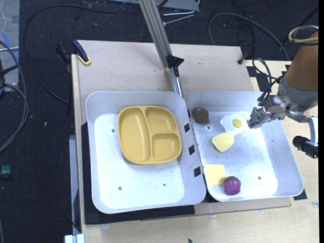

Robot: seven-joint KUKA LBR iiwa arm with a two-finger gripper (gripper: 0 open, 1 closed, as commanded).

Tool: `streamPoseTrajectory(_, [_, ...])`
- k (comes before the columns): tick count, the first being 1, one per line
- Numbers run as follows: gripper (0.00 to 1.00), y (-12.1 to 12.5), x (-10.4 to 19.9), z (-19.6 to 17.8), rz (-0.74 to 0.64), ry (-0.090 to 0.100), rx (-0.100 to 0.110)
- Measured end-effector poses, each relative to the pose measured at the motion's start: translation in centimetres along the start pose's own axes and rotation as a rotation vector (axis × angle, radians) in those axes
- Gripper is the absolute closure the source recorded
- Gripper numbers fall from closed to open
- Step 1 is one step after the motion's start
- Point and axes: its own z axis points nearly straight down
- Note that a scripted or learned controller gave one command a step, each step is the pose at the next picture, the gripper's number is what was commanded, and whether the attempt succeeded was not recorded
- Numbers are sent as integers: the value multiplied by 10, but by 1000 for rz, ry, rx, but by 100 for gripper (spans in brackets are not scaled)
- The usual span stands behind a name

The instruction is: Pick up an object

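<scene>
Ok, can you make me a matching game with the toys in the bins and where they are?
Things:
1. yellow divided plate
2. purple toy
3. brown ball
4. fried egg toy

Places:
A. right bin, close to the pincer
B. right bin, near edge
C. left bin
D. right bin, far corner by the divider

Pairs: 1-C, 2-B, 3-D, 4-A
</scene>
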Motion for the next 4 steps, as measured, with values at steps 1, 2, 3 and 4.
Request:
streamPoseTrajectory(1, [100, 8, -5, -61, 0, -1, -2])
streamPoseTrajectory(2, [100, -9, 46, -68, -3, 3, 6])
streamPoseTrajectory(3, [100, -19, 88, -61, -2, 3, 8])
streamPoseTrajectory(4, [100, -32, 141, -67, -5, 4, 7])
